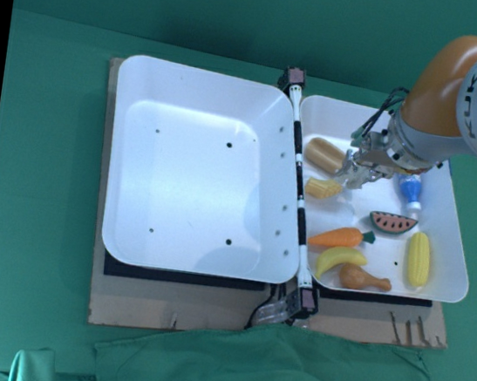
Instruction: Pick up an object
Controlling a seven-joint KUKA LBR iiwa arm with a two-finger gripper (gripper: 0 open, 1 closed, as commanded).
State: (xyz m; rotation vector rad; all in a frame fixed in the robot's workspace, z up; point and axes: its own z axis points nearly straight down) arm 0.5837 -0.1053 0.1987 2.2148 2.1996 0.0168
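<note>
A left bin (148,84) and a right bin (451,277) sit side by side. In the right bin, a small corn piece (323,188) lies by the left wall, long axis crosswise. The gripper (357,174) hangs just right of it; whether anything is grasped cannot be told. Other toy foods crowd the near edge.

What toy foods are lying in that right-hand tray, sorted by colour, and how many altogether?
Yellow: 3, namely corn cob, banana, small corn piece
Orange: 1, carrot
Brown or tan: 2, drumstick, bread roll
Red and green: 1, watermelon slice
Blue and white: 1, bottle, probably not food
Total: 8
</note>
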